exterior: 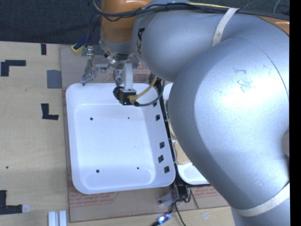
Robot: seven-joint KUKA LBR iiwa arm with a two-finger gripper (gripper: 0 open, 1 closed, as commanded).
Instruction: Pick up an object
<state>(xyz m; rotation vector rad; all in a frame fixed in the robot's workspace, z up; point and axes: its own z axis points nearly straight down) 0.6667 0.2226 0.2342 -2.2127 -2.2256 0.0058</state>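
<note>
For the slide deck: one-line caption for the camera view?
KUKA arm poises its tool over the left white bin's far edge.

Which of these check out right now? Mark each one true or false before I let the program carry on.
1. The claw sits over the far edge of the left bin. True.
2. The arm covers most of the right bin. True.
3. A red ball lies in the middle of the left bin. False: its visible floor shows just a few small dark dots.
4. The bins rest on a glass table. False: they rest on brown cardboard over a light wooden bench.
5. The band above the wrist is blue. False: the band is orange.
</note>
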